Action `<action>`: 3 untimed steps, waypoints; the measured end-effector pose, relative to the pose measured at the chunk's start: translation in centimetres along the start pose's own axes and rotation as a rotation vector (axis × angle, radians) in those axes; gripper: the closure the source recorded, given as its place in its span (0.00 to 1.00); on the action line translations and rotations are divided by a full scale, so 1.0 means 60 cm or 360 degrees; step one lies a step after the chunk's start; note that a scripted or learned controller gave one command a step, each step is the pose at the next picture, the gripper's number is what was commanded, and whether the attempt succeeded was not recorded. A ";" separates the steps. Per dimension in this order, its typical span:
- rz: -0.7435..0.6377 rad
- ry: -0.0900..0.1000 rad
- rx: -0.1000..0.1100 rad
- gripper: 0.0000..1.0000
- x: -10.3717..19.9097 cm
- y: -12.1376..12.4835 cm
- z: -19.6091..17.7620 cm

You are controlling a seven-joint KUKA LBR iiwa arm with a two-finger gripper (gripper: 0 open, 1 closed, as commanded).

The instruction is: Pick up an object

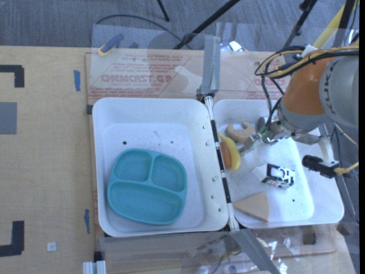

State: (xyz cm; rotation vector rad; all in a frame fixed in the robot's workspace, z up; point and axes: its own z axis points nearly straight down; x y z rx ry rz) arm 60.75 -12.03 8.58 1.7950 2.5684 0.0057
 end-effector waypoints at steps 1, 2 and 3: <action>-0.0096 0.0066 0.0126 0.00 -0.032 0.064 0.006; -0.0121 0.0006 0.0008 0.00 0.022 -0.037 0.000; 0.0004 0.0009 0.0014 0.00 0.003 0.058 0.001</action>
